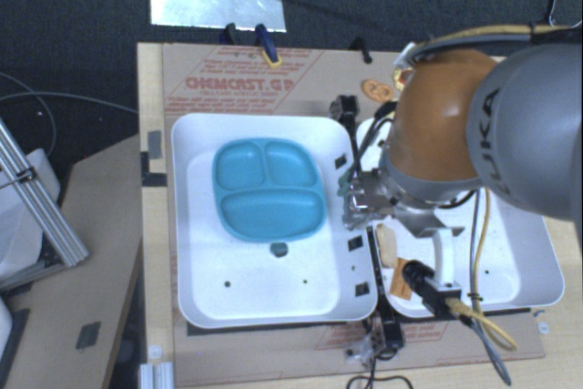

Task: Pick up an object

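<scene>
In the left shallow white plastic bin [196, 223] lies a turquoise three-compartment plastic plate [269, 189], its two small compartments toward the far side and its one wide compartment toward the near side, so that its longer dimension runs roughly from far to near, tilted a little. Just beside its near edge sits a small dark teal object [280, 249], too small to identify. The grey arm with its orange band [442, 118] reaches in from the right and hangs over the right shallow white plastic bin [537, 273], hiding most of it; a pale tan oblong object [388, 243] and an orange-and-white piece [401, 280] lie in that bin under the wrist, near the wall between the two bins. The claw [357, 200] appears to sit at the metal end of the wrist, above that dividing wall, but I cannot tell whether it is released or clenched, and nothing is visibly held. The relation that matters is this: the plate lies to the left of the claw, close by, while the tan object lies just nearer the camera, almost under the wrist. Either seems reachable; the tan piece looks the shorter move, and the plate, flat with only a thin rim to pinch, is likely the harder grasp.
</scene>
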`<action>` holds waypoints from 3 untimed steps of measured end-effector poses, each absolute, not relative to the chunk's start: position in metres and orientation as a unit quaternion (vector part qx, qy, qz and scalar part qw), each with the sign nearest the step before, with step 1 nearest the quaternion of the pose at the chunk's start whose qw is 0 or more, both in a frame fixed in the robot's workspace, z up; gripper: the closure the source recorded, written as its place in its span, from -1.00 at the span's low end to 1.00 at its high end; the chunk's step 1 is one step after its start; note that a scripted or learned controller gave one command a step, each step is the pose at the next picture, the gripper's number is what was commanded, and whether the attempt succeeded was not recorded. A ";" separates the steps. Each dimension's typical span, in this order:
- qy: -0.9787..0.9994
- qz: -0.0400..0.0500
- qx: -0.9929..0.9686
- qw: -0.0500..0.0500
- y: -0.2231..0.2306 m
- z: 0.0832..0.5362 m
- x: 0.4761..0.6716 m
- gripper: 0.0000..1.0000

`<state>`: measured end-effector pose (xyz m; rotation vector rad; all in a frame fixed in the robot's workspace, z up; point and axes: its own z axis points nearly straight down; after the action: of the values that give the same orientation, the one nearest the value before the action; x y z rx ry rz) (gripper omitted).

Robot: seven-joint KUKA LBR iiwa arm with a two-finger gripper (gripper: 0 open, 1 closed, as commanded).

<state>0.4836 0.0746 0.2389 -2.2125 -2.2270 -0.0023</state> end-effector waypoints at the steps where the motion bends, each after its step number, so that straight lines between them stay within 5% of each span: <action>1: -0.709 -0.002 -0.705 -0.001 0.080 0.263 0.487 1.00; 2: -0.710 0.000 -0.704 0.001 0.140 0.223 0.486 1.00; 3: -0.708 -0.008 -0.706 -0.006 0.112 0.364 0.521 1.00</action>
<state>0.5209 0.1124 0.3637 -2.2255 -2.2331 -0.0251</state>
